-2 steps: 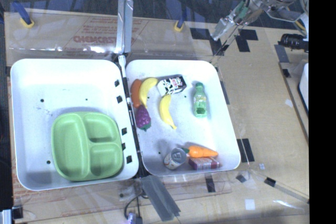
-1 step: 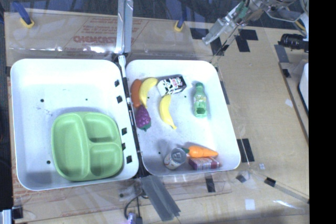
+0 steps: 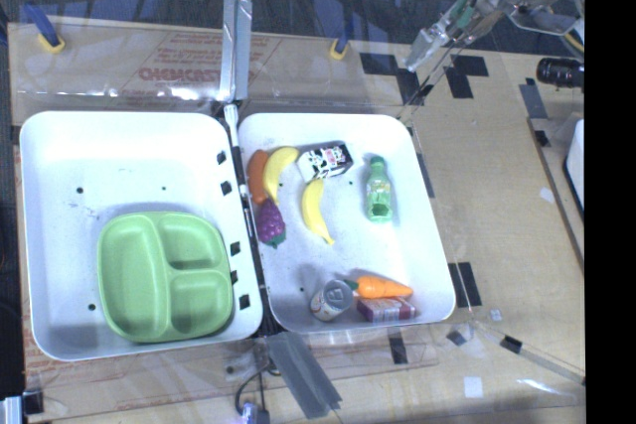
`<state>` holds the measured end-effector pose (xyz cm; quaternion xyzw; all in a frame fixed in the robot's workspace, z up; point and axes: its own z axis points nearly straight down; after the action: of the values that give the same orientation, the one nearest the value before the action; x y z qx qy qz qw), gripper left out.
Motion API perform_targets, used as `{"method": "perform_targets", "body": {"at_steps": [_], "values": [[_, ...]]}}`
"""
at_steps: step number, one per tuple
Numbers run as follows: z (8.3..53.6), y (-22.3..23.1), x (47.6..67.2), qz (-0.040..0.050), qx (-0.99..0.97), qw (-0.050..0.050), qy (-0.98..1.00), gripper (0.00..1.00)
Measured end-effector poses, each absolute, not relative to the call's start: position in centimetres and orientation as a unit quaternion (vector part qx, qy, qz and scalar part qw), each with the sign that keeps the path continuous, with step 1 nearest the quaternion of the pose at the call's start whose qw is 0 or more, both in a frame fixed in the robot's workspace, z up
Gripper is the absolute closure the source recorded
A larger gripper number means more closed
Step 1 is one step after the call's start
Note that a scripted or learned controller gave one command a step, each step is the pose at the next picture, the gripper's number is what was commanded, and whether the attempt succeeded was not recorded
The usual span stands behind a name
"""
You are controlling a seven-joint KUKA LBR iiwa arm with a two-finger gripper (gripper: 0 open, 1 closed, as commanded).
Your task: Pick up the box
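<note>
A small maroon box [image 3: 388, 311] lies at the near edge of the right bin [image 3: 429, 213], right behind a carrot [image 3: 383, 288] and beside a tin can [image 3: 331, 300]. A black-and-white patterned carton [image 3: 326, 159] lies toward the far side of that bin, next to two bananas [image 3: 316, 211]. My gripper [image 3: 429, 48] hangs high over the bench beyond the bin's far right corner, well away from both boxes, with nothing seen in it.
The right bin also holds a green bottle [image 3: 378, 188], a purple fruit [image 3: 270, 223] and an orange item [image 3: 255, 176] by its left wall. A green divided plate [image 3: 164, 275] sits in the left bin [image 3: 60, 164]. Black tape marks dot the bench on the right.
</note>
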<state>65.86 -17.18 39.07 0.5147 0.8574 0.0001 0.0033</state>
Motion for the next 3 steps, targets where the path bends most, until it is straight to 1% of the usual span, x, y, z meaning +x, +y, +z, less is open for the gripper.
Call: {"method": "perform_targets", "body": {"at_steps": [1,2,3], "values": [[39.1,-17.2,65.9,0.0001,0.515,0.003,0.857,0.00],[40.2,-17.1,65.9,0.0000,0.513,0.004,0.858,1.00],[40.2,-17.1,65.9,0.0000,0.513,0.004,0.858,0.00]]}}
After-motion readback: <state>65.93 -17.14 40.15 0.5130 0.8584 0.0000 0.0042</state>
